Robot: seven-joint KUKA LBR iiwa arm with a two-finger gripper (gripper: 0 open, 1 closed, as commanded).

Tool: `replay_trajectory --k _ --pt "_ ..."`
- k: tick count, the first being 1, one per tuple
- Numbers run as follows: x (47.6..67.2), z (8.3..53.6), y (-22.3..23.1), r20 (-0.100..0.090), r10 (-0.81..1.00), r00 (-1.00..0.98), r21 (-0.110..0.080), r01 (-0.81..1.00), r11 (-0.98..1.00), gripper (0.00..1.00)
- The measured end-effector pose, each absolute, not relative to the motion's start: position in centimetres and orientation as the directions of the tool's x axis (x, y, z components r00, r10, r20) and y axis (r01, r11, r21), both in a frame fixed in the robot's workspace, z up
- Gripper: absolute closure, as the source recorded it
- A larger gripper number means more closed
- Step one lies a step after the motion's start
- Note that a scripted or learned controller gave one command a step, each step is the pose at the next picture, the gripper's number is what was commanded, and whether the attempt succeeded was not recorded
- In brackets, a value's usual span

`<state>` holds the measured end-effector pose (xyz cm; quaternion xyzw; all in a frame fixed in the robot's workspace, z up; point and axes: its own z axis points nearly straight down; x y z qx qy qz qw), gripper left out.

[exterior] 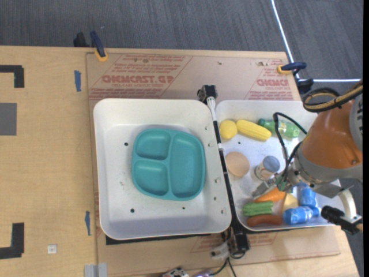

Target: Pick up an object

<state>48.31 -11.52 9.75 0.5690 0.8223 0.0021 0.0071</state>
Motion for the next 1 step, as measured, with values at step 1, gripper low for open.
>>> replay_trajectory --k 1 --pt "48.08 8.68 -11.15 -0.004 0.806 -0.592 0.003 0.806 0.592 0.00"
